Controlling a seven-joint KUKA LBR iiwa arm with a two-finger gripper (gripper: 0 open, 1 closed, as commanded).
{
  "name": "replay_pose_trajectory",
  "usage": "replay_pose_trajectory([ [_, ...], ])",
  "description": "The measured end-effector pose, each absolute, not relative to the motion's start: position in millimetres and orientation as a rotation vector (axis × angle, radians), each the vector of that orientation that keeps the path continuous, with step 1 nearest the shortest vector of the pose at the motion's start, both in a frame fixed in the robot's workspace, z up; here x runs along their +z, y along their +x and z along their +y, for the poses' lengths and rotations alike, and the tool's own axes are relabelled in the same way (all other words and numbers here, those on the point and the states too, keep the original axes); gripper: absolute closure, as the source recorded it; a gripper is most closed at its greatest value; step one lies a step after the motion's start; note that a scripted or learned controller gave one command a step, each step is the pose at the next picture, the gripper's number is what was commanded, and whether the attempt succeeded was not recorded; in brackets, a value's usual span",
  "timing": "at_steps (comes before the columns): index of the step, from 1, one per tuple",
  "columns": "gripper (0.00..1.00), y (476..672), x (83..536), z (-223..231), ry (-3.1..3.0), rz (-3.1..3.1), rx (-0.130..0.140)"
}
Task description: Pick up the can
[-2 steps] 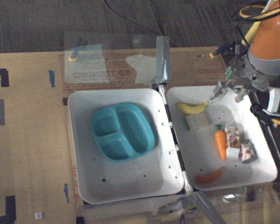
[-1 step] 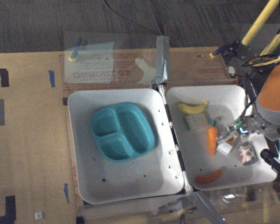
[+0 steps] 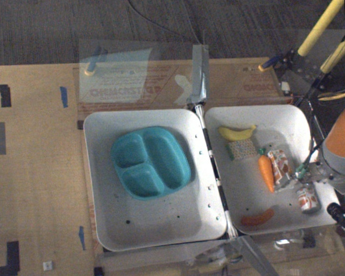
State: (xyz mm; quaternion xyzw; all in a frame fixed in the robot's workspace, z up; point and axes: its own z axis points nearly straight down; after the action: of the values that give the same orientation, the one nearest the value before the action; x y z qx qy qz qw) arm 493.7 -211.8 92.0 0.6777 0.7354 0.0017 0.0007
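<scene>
The can (image 3: 307, 201) lies near the right bin's (image 3: 245, 208) lower right corner, the gripper (image 3: 320, 177) just above it, finger state unclear.

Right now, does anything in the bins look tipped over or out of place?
Yes: the can lies on its side near the right bin's right edge, beside the gripper. Nothing looks spilled or damaged.

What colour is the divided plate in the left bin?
Teal; the divided plate shows clearly in the camera view.
</scene>
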Motion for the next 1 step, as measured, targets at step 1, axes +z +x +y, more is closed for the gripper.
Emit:
replay_pose_trajectory([
  [1, 0.0, 553.1, 89.1, -210.1, 2.404, 2.034, 0.02],
])
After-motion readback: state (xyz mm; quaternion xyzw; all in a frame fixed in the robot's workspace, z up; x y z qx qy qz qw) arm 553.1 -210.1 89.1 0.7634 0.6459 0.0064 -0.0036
